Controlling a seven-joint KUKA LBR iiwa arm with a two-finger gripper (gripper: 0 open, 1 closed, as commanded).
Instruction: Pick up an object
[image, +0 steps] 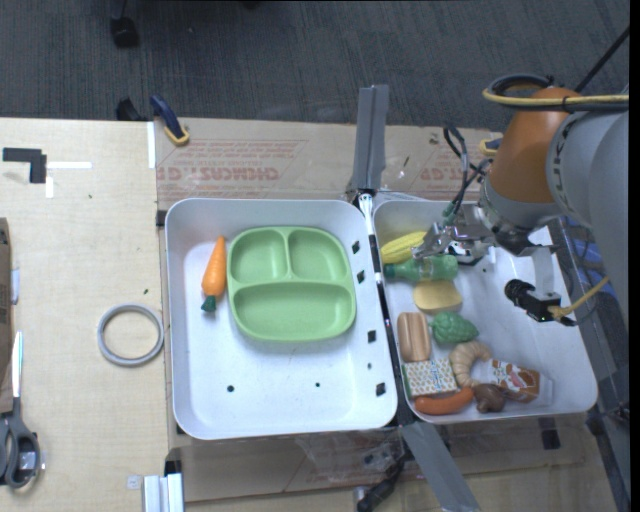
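The gripper (437, 245) is down in the right bin (560, 345), right over a green toy (423, 268) beside a yellow corn cob (402, 245); whether its jaws are parted or closed cannot be told. Further toys lie nearby, and the left bin (270, 400) has a green divided plate (291, 283) and a carrot (213, 270).

The arm (590, 150) is built of broad, smooth, light grey housings with rounded edges. An orange band (530, 150), glossy and dome-shaped, sits above the wrist. A yellow-sheathed cable (535, 97) loops over the top of the orange section, alongside thinner black leads. Below the band, a darker grey wrist section carries a white bracket or plate (545, 262). A black fitting (522, 296) projects near that plate, with a thin yellowish lead trailing from it. The gripper (440, 245) is a small assembly of bare metal and black parts, with fine dark wires running up to the wrist.
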